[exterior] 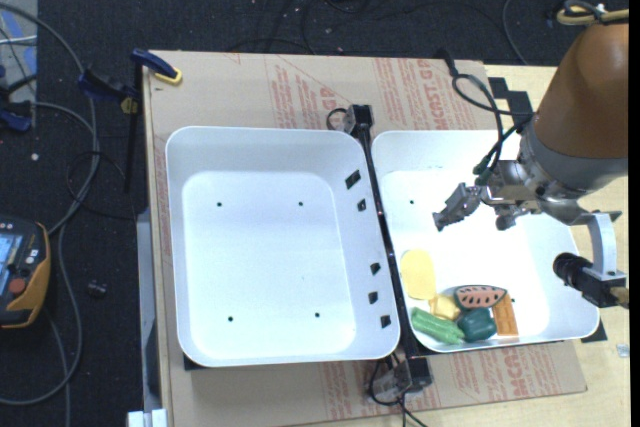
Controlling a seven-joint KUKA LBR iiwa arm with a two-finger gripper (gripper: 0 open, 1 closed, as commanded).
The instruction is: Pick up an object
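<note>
My gripper [452, 212] hangs over the right bin [440, 160], above its middle, with its dark fingers spread open and nothing between them. Below it, near the bin's front wall, lies a cluster of small toys: a pale yellow piece [419, 273], a watermelon slice [481, 296], a green pod [434, 326], a teal block [477, 325] and an orange stick [506, 317]. The gripper stands apart from them, a short way up and to the right of the yellow piece.
The left bin [190, 215] sits beside the right one, with black clips [377, 267] along the shared wall. Both rest on a cardboard sheet [280, 80]. Cables and a blue-yellow clamp [155, 66] lie at the bench's far left.
</note>
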